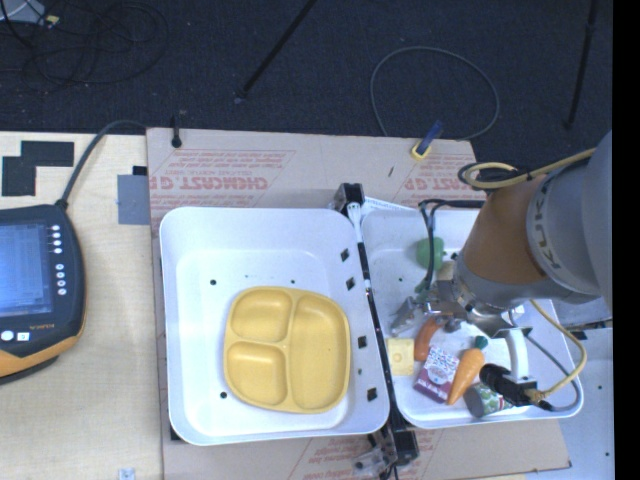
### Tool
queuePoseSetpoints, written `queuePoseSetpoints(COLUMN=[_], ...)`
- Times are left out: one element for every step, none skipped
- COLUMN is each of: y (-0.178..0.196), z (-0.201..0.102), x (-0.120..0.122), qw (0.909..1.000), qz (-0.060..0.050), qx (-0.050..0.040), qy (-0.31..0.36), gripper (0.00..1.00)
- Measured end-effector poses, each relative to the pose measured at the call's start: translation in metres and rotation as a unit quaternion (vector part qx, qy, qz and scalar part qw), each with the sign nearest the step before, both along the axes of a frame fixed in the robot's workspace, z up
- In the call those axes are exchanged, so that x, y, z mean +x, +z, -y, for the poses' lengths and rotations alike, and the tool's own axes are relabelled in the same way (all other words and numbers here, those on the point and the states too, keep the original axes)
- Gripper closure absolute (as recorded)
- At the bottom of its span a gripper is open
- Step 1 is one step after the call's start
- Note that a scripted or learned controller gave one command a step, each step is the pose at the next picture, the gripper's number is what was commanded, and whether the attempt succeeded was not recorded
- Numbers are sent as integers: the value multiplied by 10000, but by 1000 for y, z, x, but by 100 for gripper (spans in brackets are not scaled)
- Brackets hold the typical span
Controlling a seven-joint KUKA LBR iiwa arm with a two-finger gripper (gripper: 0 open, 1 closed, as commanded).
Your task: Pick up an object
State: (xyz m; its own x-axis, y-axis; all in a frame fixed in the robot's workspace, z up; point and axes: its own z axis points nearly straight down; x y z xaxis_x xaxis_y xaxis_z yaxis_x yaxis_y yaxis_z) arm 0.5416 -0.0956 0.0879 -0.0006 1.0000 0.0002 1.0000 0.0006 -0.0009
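My gripper (412,315) hangs low over the left part of the right bin (560,416), on the grey arm that reaches in from the right. Just below it lies a small orange-red piece (427,338). A yellow block (400,354) sits by the bin's left wall. A purple and white packet (437,372) and an orange carrot (466,374) lie side by side toward the front. A green item (430,251) rests farther back, and a green can (482,401) sits at the front edge. Nothing is seen held in the gripper.
The left bin (200,248) holds a yellow divided plate (287,349). A black divider (362,298) with clips runs between the two bins. A teach pendant (35,283) lies on the bench at the far left.
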Motion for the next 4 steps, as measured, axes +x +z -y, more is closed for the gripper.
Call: queuePoseSetpoints(y=[0, 0, 0, 0], z=[18, -5, 10, 14], x=[-6, -1, 0, -14], qw=[10000, 10000, 10000, 10000], qz=[-4, -1, -4, 2], qx=[9, 0, 10, 6], qy=[-4, 1, -3, -5], gripper=[0, 0, 0, 0])
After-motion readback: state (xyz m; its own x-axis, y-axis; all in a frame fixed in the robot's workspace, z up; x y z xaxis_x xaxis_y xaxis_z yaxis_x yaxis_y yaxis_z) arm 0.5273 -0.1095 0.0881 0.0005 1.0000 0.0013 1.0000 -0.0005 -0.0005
